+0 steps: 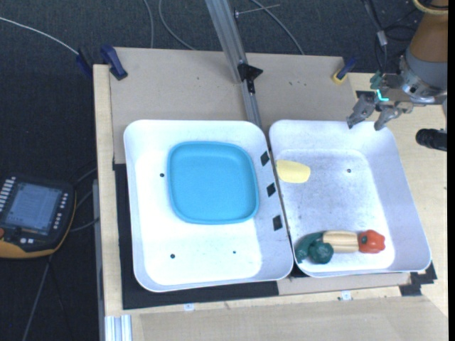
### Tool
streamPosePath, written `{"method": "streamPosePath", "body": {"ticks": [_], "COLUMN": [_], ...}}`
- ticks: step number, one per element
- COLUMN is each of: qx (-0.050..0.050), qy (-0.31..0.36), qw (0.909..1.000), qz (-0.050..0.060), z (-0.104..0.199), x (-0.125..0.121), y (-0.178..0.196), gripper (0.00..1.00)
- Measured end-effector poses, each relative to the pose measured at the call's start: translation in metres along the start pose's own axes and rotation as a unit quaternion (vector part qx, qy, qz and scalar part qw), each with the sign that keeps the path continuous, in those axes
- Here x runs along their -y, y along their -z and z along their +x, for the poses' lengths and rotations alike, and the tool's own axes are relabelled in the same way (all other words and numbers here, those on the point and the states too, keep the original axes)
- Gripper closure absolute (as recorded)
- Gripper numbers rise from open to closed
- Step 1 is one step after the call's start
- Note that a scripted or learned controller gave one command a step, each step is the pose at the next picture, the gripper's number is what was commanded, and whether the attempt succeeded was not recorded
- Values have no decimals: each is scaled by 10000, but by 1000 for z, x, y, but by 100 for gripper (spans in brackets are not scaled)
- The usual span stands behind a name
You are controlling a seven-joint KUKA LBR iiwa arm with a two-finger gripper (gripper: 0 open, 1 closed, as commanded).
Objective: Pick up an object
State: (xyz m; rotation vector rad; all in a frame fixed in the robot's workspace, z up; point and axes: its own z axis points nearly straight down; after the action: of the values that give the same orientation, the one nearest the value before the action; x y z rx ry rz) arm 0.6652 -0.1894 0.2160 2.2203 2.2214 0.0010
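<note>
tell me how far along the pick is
Nothing looks picked yet. The gripper hangs open over the right bin's far rim, with nothing between its fingers. The yellow piece, green object, wooden piece and red object lie in that bin. Choosing, descending, grasping and lifting all remain.

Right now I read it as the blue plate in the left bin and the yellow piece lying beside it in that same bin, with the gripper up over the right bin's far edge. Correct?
Not quite. The yellow piece lies in the right bin, near its left wall, as the camera view shows. The blue plate is in the left bin, and the gripper is over the right bin's far edge.
</note>
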Motion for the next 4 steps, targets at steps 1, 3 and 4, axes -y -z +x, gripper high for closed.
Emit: {"method": "streamPosePath", "body": {"ticks": [1,3,4], "qx": [0,-6,0], "qy": [0,0,0], "qw": [10000,10000,10000], "qz": [1,28,4], "z": [0,11,11], "x": [0,12,12], "y": [0,-120,-120], "gripper": [0,0,0]}}
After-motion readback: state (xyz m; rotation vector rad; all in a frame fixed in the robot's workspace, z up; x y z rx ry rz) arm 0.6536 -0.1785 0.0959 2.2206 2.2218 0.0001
